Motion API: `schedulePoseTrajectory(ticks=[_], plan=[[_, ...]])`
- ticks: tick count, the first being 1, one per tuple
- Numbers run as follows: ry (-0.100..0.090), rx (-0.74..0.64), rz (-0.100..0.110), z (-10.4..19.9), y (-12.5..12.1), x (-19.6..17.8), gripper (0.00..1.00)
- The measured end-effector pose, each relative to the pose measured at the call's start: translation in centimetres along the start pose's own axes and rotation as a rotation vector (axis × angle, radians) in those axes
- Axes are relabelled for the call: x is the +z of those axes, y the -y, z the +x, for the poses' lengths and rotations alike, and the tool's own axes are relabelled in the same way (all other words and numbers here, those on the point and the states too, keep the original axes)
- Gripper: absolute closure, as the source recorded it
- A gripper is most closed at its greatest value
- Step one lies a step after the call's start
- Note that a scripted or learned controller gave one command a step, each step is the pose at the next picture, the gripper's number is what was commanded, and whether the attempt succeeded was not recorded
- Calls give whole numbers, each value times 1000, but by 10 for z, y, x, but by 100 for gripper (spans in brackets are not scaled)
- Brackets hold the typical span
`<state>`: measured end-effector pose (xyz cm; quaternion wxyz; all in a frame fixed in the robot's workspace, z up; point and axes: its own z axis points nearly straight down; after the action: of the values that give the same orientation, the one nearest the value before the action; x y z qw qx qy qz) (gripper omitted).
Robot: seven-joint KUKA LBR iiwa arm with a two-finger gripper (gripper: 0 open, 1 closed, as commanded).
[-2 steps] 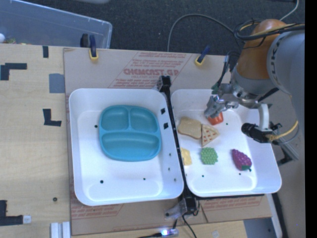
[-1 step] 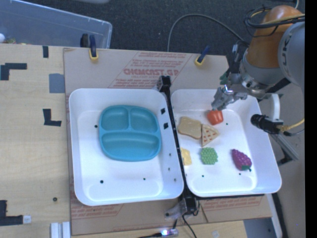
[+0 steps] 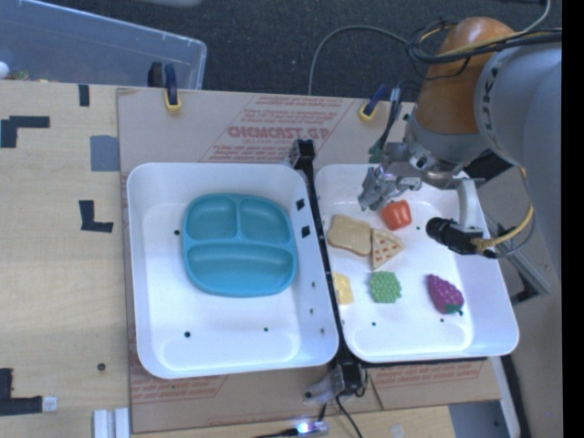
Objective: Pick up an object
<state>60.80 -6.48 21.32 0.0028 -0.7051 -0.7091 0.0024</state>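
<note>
The left bin (image 3: pixel 146 272) holds a blue divided plate (image 3: pixel 240 245), lying flat a little toward ten o'clock of the bin's middle, with two small compartments along its twelve o'clock side and one long compartment along its six o'clock side. A black divider strip (image 3: pixel 315 235) runs between the two bins where their rims meet. In the right bin (image 3: pixel 484 331) the toy food is spread out: a small yellow piece (image 3: pixel 342 288) lies near the bin's nine o'clock wall, and at twelve o'clock of it sits a tan slice of bread (image 3: pixel 349 234). Touching the bread at its three o'clock edge is a pizza wedge (image 3: pixel 385 248), its point aimed toward six o'clock. A knobbly green piece (image 3: pixel 385 286) rests at six o'clock of the pizza wedge, apart from it, and a purple bunch of grapes (image 3: pixel 444 293) lies at three o'clock of the green piece, well apart. A red-orange piece (image 3: pixel 396 214) sits at twelve o'clock of the pizza wedge, in the upper part of the bin. The gripper (image 3: pixel 376 192) hangs at about ten o'clock of that red-orange piece, just beside it, over bare bin floor; whether its fingers are apart or together cannot be told from this angle, and no object is seen between them. The grey arm (image 3: pixel 516 99) with its orange band reaches in from two o'clock.
</note>
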Motion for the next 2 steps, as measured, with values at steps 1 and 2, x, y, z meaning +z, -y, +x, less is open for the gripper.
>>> schedulePoseTrajectory(ticks=[1, 2], plan=[[0, 0, 2, 52, 17, 10, 100], [-1, -2, 1, 110, 28, 17, 100]])
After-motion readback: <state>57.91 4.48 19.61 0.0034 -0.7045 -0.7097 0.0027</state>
